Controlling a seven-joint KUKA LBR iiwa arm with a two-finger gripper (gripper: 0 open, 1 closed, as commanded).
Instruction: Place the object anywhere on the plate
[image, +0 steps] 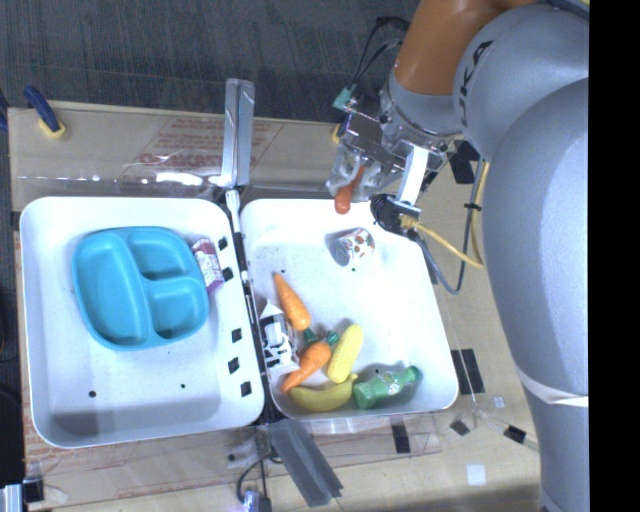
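Left bin (60, 400): white, shallow. Holds blue plate (140, 283), 3 compartments, sitting upper-centre. Small dark-red/white packet (207, 262) just beside plate's right edge, against bin wall.

Divider betw. bins: grey strip w/ black markers.

Right bin (420, 300): white, shallow. Contents, L to R:
- black/white carton (275, 338), near left wall
- carrot (291, 301), lying diag., mid-left
- 2nd carrot (309, 362), lower, touching corn and banana
- corn cob (346, 351), yellow, tilted
- banana (322, 397), along bottom wall
- green bottle (384, 387), on its side, bottom right, just beside banana
- small white/grey cup-like item (352, 244), upper centre, alone; detail too blurred to tell

Gripper (352, 190): above right bin's top edge, pointing down. Fingers clamped on small orange object (345, 195), carrot-like, hanging upright betw. them, clear of bin floor. Object well apart from plate.

Arm: grey, orange band, enters from right.
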